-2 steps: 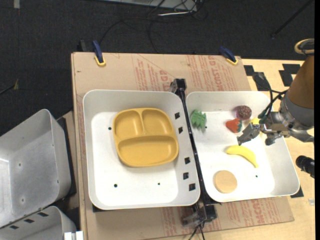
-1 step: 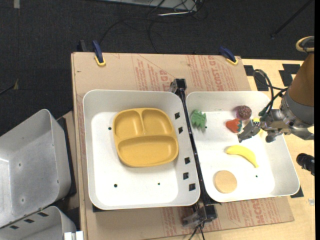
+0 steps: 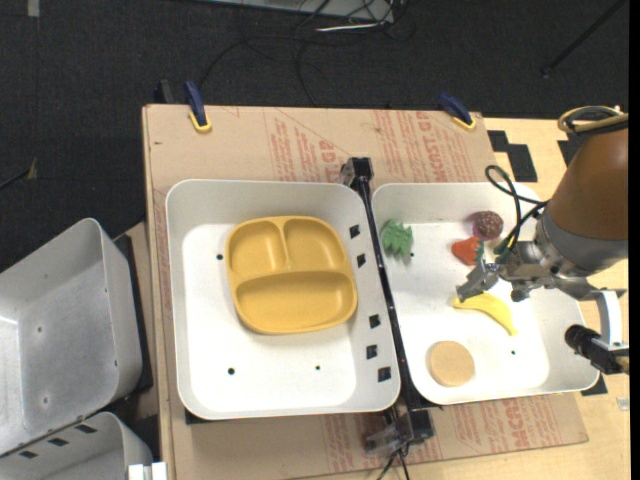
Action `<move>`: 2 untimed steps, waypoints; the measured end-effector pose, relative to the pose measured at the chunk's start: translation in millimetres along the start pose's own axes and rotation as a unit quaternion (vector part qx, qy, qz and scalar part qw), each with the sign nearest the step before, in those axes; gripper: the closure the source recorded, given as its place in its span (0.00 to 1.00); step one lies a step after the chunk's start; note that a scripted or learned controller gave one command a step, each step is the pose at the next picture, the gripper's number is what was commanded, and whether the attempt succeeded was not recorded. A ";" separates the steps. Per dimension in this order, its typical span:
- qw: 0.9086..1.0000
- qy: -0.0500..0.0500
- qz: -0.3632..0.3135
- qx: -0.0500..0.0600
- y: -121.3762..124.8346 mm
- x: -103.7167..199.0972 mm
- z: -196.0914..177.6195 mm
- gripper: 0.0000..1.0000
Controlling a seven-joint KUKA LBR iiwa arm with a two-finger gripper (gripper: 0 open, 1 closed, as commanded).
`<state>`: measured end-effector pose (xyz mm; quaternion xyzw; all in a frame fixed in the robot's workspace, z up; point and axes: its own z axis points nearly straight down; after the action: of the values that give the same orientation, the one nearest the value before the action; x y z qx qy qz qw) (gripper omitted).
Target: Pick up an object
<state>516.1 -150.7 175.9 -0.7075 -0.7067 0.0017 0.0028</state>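
In the right bin (image 3: 535, 368) lie a yellow banana (image 3: 495, 313), a tan round disc (image 3: 451, 363), a green toy (image 3: 398, 238), a red piece (image 3: 467, 250) and a dark purple round piece (image 3: 488, 224). My gripper (image 3: 478, 284) reaches in from the right and hangs low over the banana's left end, just below the red piece. Whether it touches the banana I cannot tell. The grey arm with its orange band (image 3: 598, 183) covers the bin's right side.
The left bin (image 3: 200, 368) holds a yellow divided plate (image 3: 292, 273). A black divider (image 3: 378, 288) runs between the two bins. A grey container (image 3: 60, 318) stands off the bench at the left. Cables trail by the arm.
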 end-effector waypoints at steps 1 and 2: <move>1.000 0.000 0.001 0.000 -9.4 0.1 48.0 0.00; 1.000 0.000 0.000 -0.002 -9.8 0.8 85.8 0.00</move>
<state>505.8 -149.8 90.2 -0.7077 -0.7066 0.0008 0.0016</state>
